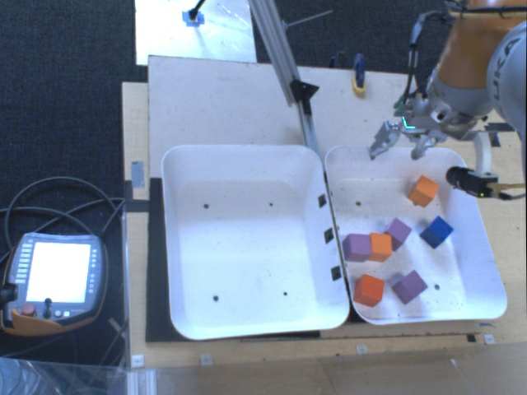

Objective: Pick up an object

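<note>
Dark carpet [66, 72] covers the floor around the bench. At far left a teach pendant [51, 282] lies on the carpet, screen lit white, with black cable [62, 192] looped above it. A pale glossy sheet [193, 19] lies at top, behind the bench. The bench [222, 97] is light, speckled board. A grey metal pole [276, 44] slants down across it to the seam between the bins.

Left bin [177, 220]: white, shallow, a few dark dots on its floor. Right bin [486, 253]: touching the left one along the seam. In it, left to right: purple block [356, 247] touching an orange block [381, 246], with a second purple block [398, 231] just beside; orange block [369, 290] near the front; purple block [409, 286] beside it; orange block [424, 191] toward the back; blue block [436, 231].

Gripper [401, 145] hovers over the right bin's back rim, fingers spread apart, nothing between them. The nearest block, the back orange one, lies apart from it. The grey and orange arm [482, 39] enters at top right.
</note>
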Controlling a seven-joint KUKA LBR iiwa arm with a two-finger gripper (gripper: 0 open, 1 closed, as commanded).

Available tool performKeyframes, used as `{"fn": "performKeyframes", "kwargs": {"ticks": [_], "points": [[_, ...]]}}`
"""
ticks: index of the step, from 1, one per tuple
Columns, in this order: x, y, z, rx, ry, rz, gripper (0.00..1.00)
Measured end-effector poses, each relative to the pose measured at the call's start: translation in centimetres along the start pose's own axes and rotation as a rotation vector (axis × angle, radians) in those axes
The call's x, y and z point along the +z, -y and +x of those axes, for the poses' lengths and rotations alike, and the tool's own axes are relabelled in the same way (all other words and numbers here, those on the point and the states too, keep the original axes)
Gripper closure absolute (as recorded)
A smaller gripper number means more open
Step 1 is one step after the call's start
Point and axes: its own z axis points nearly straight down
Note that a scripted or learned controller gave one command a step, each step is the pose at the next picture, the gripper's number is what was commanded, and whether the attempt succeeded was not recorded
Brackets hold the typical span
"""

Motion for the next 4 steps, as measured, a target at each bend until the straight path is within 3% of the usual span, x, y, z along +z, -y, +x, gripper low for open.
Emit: {"fn": "performKeyframes", "kwargs": {"ticks": [1,3,4], "points": [[-0.2,-0.1,0.0,-0.001,0.001,-0.004,0.0],[12.2,-0.5,0.0,0.001,0.001,0.001,0.0],[13.5,-0.6,0.1,0.0,0.001,-0.003,0.0]]}}
